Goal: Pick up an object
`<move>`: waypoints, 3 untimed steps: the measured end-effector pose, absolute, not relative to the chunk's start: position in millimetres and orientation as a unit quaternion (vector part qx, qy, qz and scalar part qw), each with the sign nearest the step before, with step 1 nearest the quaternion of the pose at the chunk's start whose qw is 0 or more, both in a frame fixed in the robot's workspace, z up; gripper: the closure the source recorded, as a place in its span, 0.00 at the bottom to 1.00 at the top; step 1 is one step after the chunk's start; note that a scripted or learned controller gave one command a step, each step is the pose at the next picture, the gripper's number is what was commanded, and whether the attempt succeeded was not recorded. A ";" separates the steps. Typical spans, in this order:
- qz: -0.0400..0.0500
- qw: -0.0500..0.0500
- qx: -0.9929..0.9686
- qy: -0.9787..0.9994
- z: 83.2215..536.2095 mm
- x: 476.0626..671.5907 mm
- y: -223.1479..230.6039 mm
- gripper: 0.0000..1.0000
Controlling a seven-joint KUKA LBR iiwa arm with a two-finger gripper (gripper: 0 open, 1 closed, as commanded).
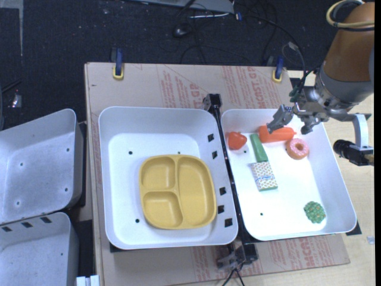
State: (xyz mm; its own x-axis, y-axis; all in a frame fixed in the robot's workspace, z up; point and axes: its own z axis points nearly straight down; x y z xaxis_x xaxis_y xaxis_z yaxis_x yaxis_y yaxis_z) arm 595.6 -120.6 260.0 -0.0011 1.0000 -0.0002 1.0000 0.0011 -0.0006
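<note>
- Two shallow white plastic bins are seen side by side on a brown cardboard-covered bench (155, 76), which is fastened at its far edge by two yellow-and-blue clamps (118, 66).
- The left bin (113, 124) is occupied by a yellow plastic divided plate (177, 190) with three compartments, laid flat slightly towards the near right corner.
- In the right bin (336, 183), five small objects are scattered.
- An orange carrot-shaped toy (277, 134), elongated and smooth, is laid roughly parallel to the far edge of that bin, near its far wall.
- A small red rounded toy (237, 140), like a pepper or tomato, is found near the far left corner of the right bin.
- A narrow green stick-shaped block (258, 148) is placed just beside the carrot's left end, pointing towards the near edge.
- A small rectangular packet with a pale blue-green pattern (264, 176) is positioned just below the green block, near the bin's middle.
- A pink ring-shaped doughnut toy (297, 149) is set close to the carrot's right end.
- A green knobbly broccoli-like toy (314, 211) is located near the near right corner.
- The two-finger gripper (295, 118) is held over the far edge of the right bin, directly above the carrot, with its fingers spread apart and nothing clasped between them.
</note>
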 end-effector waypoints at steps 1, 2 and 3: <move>0.002 0.003 -0.707 -0.707 201.3 592.5 -111.2 0.00; 0.002 0.003 -0.708 -0.706 140.4 584.0 -114.8 0.00; 0.001 0.002 -0.708 -0.707 88.8 582.9 -114.1 0.00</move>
State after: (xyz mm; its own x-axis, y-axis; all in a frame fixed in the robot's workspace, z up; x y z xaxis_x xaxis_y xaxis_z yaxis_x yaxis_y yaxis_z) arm 582.9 -114.1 88.8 0.0014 1.0000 0.0007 1.0000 -0.0013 -0.0049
